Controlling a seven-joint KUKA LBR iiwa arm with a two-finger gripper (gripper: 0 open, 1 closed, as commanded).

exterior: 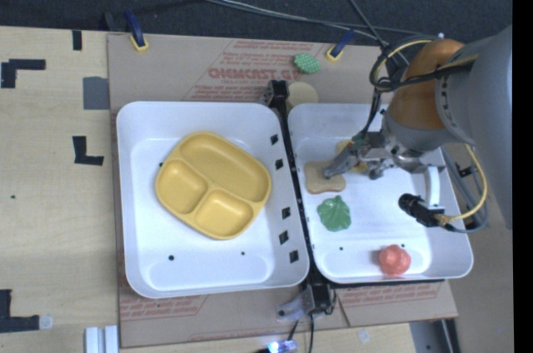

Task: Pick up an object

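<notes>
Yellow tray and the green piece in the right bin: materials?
Yellow tray: looks like moulded plastic, with a smooth, slightly satin finish, three rounded compartments and uniform colour. Green piece: probably soft rubber or plastic toy food, matte with a lobed, leafy outline; too small to be sure.

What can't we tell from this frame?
- Tool finger state: too small and blurred in the camera view, low over the tan piece.
- Tan piece's upper right edge: covered by the tool.
- Right bin far-right rim: hidden by the arm.
- Green piece and red piece: too blurred to identify.
</notes>
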